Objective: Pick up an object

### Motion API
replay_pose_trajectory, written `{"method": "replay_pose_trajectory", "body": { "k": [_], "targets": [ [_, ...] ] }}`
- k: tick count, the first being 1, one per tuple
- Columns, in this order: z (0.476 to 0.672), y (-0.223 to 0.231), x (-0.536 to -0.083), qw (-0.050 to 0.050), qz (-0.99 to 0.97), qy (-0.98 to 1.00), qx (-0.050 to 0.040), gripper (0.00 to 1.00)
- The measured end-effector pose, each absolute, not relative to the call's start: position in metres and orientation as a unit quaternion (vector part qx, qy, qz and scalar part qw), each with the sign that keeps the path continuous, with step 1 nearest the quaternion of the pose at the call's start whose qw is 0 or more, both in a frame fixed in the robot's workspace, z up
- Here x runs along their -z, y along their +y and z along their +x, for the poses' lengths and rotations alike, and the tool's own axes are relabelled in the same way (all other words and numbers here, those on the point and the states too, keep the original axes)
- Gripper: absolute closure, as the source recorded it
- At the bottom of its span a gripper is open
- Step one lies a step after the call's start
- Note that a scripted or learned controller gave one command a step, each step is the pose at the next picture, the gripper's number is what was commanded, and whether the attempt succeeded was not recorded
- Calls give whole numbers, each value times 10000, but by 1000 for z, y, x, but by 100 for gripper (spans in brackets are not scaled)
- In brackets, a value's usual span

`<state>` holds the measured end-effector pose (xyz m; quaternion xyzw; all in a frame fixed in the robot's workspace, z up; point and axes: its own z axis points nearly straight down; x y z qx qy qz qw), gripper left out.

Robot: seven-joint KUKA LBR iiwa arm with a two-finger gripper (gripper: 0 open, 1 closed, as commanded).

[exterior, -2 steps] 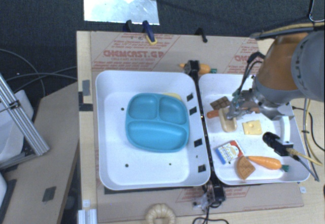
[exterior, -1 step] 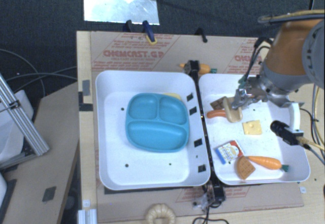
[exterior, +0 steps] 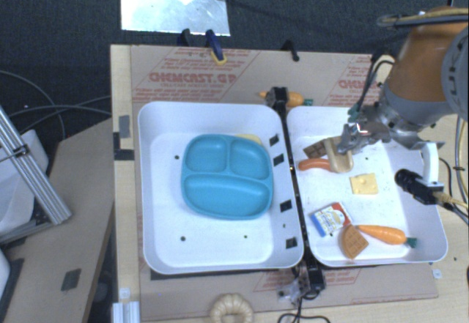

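Two white bins [exterior: 220, 259]: one blue plate [exterior: 226, 175], one carrot [exterior: 381, 234].

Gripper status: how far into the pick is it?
Done: the arm has reached into the right bin, with the gripper low over a cluster of a brown piece, a beige piece and a hot dog. In hand: nothing visibly between the fingers. Left: grasp and lift. The carrot, cheese slice and blue plate lie apart from it.
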<state>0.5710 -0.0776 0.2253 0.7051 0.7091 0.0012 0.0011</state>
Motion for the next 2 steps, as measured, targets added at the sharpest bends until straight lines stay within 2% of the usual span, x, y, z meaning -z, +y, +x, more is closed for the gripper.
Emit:
{"method": "replay_pose_trajectory", "body": {
  "k": [2],
  "targets": [
    [609, 25, -241, 3, 7036, 7106, -22, 100]
  ]
}}
